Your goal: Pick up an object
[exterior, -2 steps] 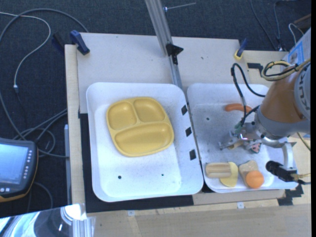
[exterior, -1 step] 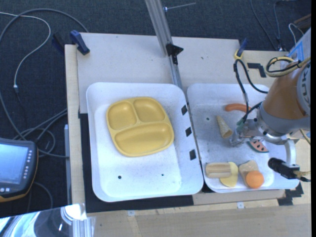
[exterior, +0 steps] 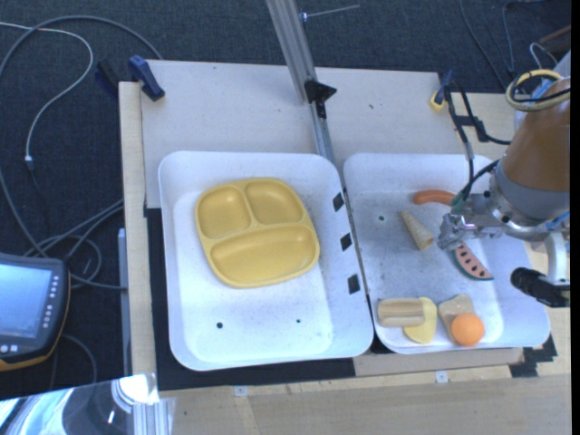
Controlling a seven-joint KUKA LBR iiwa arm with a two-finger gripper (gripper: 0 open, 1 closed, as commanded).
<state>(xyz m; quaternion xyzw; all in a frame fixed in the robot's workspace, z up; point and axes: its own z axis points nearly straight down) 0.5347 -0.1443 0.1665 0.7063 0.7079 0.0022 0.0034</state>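
Two white bins sit side by side on the table (exterior: pixel 227 89); the hand (exterior: pixel 458 229) hangs low in the right bin (exterior: pixel 390 270), between a watermelon slice (exterior: pixel 473 261) and cheese wedge (exterior: pixel 418 230), its grip too blurred to tell

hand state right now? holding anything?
Hand: cannot be told whether open or closed. It sits low in the right bin, between the wedge-shaped piece and the watermelon slice; no visible grasp.

Divided plate (exterior: pixel 258 232) in left bin (exterior: pixel 181 270); food pieces (exterior: pixel 433 320) in right bin (exterior: pixel 381 175).
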